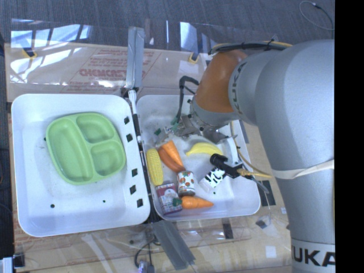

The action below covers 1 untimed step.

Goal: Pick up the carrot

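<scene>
Arm over the right bin, carrots below the claw

On the tabletop (pixel 85 70), the left bin (pixel 28 209) carries a green divided plate (pixel 85 147). In the right bin (pixel 250 201), a corn cob (pixel 154 165) lies along the left wall. Just beside it is a carrot (pixel 170 156), tilted, its upper end close under the claw (pixel 175 131). A red-labelled packet (pixel 168 198) and a small can (pixel 186 183) sit toward the front, and a second carrot (pixel 196 203) lies flat by the front wall. A banana (pixel 203 148) rests to the right of the first carrot. The grey arm (pixel 296 112) reaches in from the right and its wrist covers the claw, so how far the claw is open cannot be told. Nothing is seen held in it.
</scene>
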Tool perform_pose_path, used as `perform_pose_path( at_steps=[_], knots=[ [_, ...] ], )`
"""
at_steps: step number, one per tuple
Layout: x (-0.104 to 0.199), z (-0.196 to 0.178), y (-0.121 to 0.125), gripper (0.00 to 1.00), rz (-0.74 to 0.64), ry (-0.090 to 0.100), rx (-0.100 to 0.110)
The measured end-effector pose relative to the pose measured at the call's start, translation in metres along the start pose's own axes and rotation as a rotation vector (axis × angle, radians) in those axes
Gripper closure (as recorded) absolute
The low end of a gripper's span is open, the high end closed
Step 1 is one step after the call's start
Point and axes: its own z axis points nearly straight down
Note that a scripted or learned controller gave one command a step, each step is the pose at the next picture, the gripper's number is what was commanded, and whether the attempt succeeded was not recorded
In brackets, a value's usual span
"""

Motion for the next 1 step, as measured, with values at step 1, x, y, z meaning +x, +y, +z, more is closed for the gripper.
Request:
perform_pose_path(
  at_steps=[1],
  knots=[
    [-0.0005,-0.0102,0.0001,1.0,-0.003,0.0,0.0]
  ],
)
